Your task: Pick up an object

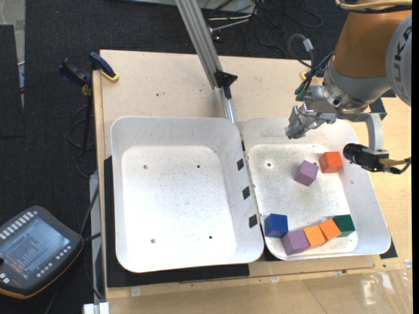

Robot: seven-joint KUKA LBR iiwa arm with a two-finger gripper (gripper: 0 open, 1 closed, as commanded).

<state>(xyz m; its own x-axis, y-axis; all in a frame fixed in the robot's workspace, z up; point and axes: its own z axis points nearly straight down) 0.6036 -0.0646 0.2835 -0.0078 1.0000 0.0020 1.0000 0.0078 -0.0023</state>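
The arm (373, 41) reached in from the right, its end effector (300, 128) hanging over the far edge of the right bin (262, 154), above bare floor near the bin's far-left corner. Whether it was open or closed could not be told from this angle; nothing showed in its grip.

All the objects lay in the right bin. A purple block (306, 173) sat tilted near the middle, with an orange block (330, 162) just beside it to the right, toward the far side. Along the near wall ran a loose row: a blue block (275, 225) at the left, then a second purple block (294, 241), a second orange block (314, 234) and a green block (343, 225), the last three close together, seemingly touching. The end effector was well apart from that row and nearer to the tilted purple block, though not touching it.

The left bin (124, 175) lay alongside on the counter (163, 84). A handheld control pendant (34, 248) rested off the counter's near-left corner.
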